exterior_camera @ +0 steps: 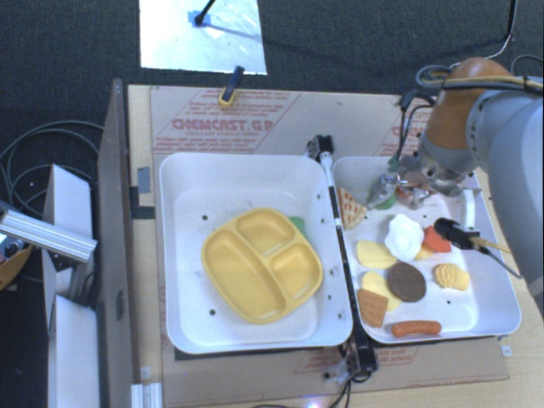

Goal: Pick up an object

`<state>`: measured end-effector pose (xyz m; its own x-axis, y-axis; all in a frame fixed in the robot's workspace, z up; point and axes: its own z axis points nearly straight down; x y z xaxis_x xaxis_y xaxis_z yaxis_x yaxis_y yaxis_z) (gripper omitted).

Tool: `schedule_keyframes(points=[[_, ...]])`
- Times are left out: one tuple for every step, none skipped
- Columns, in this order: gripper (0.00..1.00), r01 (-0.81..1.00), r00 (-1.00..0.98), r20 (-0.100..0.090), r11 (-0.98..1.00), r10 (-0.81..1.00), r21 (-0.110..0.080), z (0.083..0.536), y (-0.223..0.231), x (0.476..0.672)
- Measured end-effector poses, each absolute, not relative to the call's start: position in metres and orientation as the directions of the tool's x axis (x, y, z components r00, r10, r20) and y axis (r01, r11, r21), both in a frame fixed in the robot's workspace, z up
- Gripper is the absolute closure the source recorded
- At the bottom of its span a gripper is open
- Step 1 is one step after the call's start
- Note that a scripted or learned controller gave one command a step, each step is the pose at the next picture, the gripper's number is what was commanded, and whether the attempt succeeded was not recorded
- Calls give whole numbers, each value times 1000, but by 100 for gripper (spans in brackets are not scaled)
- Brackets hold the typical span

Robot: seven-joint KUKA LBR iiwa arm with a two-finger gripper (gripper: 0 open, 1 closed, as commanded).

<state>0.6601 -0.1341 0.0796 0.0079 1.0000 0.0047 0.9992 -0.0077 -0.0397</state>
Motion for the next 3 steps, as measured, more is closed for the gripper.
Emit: schedule_keyframes(points=[[0,999,6,5,-6,1000,-34,84,-149,661],[0,999,6,0,-6,1000,-34,81,-147,661],[100,999,2,3,-2,1000,-34,92,-145,662]])
